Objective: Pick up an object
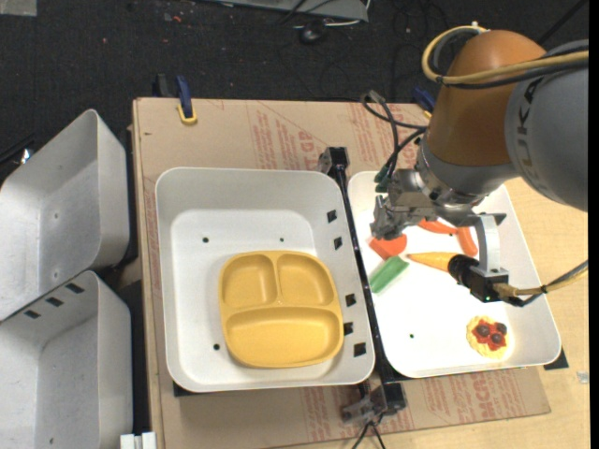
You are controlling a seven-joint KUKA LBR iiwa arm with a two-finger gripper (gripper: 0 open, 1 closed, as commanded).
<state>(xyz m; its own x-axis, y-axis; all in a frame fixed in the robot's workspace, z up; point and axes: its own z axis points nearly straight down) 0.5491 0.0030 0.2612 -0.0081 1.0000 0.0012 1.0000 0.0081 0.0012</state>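
Note:
In the right bin (524, 344), my gripper (389, 223) reaches down over the upper left part, just above a red-orange piece (388, 245). A green pod-shaped piece (388, 273) lies just below it. An orange carrot (432, 261) lies to the right of the green piece, and another orange-red piece (457, 235) sits partly under the arm. A small pizza slice toy (488, 335) rests near the bin's lower right corner. The arm's wrist hides the fingertips.
The left bin (187, 204) holds a yellow divided tray (279, 309). A black divider strip (351, 251) runs between the bins. A black cable end (473, 279) hangs from the arm over the right bin. White containers (56, 251) stand at far left.

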